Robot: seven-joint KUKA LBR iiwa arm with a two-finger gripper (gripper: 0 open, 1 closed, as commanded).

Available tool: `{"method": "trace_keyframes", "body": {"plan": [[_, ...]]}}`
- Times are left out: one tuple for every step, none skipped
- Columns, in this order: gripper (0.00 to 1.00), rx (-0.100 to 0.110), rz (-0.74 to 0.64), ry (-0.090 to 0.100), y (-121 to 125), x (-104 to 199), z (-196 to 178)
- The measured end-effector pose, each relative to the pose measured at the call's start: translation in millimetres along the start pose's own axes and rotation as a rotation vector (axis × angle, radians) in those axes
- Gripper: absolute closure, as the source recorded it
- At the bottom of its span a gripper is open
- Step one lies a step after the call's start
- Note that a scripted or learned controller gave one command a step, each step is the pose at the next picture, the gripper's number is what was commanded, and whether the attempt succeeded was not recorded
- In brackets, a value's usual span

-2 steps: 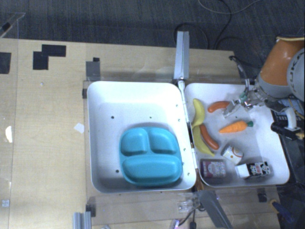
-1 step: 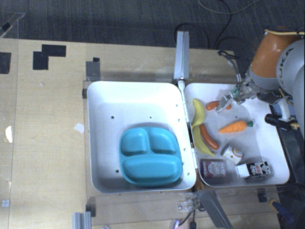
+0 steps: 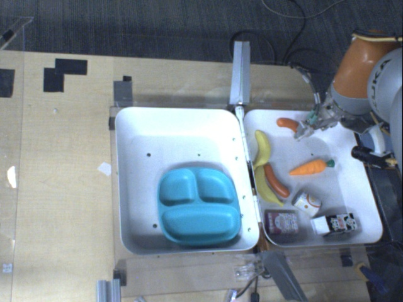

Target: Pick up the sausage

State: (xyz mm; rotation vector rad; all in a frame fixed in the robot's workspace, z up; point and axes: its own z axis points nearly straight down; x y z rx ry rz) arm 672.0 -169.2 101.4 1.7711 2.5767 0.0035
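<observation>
A red-brown sausage (image 3: pixel 277 181) lies at a slant in the right bin (image 3: pixel 360 190), resting against the lower part of a yellow banana (image 3: pixel 262 148). A second, smaller orange-red sausage (image 3: pixel 288 123) lies near the bin's back wall. My gripper (image 3: pixel 310 126) is low in the bin's back right area, just right of the small sausage and apart from the red-brown one. Its tip points left and down toward the small sausage. Nothing shows as held.
An orange carrot (image 3: pixel 310 167) lies mid-bin. A small white can (image 3: pixel 306 201), a dark packet (image 3: pixel 281 222) and a black-and-white carton (image 3: pixel 335 223) sit along the front. The left bin (image 3: pixel 126 168) holds a blue divided plate (image 3: pixel 199 206).
</observation>
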Motion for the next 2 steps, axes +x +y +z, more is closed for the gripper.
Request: {"method": "trace_keyframes", "body": {"plan": [[1.00,0.001,0.058,0.007,15.4,77.9,-133.1],[1.00,-0.005,0.053,0.004,17.6,78.4,-144.7]]}}
